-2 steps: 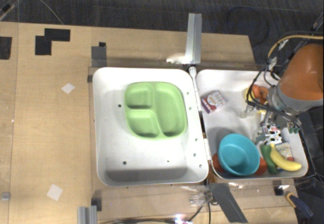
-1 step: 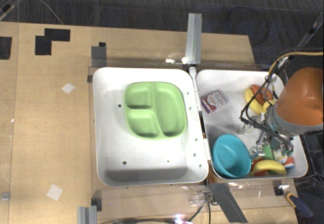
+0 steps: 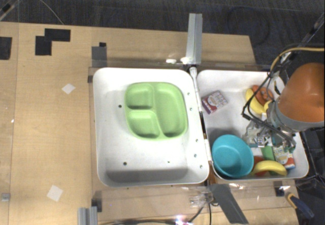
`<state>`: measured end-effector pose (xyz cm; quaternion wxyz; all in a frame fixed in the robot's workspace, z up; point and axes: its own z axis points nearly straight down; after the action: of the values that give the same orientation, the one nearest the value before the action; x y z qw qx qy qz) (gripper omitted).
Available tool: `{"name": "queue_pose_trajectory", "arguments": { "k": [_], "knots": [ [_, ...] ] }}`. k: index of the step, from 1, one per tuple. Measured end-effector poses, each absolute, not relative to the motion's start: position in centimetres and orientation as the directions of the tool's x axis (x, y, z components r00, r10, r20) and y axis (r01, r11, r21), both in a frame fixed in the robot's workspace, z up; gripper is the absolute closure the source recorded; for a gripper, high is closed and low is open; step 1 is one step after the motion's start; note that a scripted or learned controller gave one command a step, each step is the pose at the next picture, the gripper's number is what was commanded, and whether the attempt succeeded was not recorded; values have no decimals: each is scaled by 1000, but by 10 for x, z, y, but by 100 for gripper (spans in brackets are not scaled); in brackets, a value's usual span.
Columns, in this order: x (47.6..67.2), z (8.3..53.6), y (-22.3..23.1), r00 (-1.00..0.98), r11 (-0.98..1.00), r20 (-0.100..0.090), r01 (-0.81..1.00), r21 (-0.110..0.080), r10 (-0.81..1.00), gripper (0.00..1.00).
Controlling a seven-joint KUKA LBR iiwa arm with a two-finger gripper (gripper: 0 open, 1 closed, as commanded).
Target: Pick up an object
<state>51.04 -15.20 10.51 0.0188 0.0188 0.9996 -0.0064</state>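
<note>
Green tray (image 3: 155, 109), blue bowl (image 3: 231, 155), yellow banana (image 3: 270, 167), white bins (image 3: 109, 132).

Upright blue bowl (image 3: 232, 155) beside banana (image 3: 270, 167)

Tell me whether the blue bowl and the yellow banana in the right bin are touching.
Touching, as far as the camera view shows: the round blue bowl meets the yellow banana at its lower right rim, with no gap between them.

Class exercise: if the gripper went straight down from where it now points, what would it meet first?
Probably the small clutter beneath the gripper in the right bin, near the banana; depth is unclear.
</note>
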Motion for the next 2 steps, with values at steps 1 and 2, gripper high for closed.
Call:
{"name": "queue_pose_trajectory", "arguments": {
  "k": [1,2],
  "knots": [
    [565,200,-207,-927,927,-10,-376,-8,-376,100],
    [564,198,-205,-926,926,-8,-377,-4,-377,0]
  ]
}}
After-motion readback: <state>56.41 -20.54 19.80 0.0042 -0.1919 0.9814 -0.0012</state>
